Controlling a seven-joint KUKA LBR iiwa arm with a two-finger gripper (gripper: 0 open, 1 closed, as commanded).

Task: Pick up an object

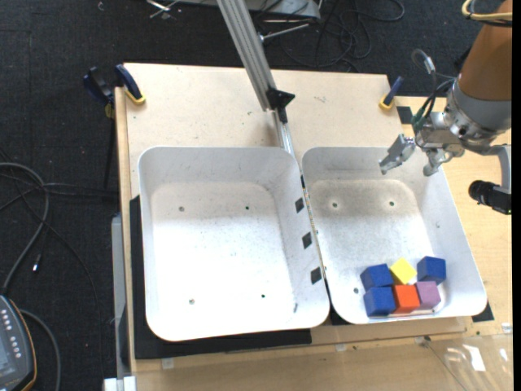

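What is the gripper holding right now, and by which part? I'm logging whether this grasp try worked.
Nothing. The gripper hangs open above the far edge of the right bin, while the blocks sit clustered in its near corner.

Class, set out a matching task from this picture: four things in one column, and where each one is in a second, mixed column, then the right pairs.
Things
1. hand
2. yellow cube
3. orange cube
4. yellow clamp

Places
A. bench's far left corner
B. front row of the cluster
C. above the right bin's far edge
D. back row, between two blue cubes

Pairs: 1-C, 2-D, 3-B, 4-A
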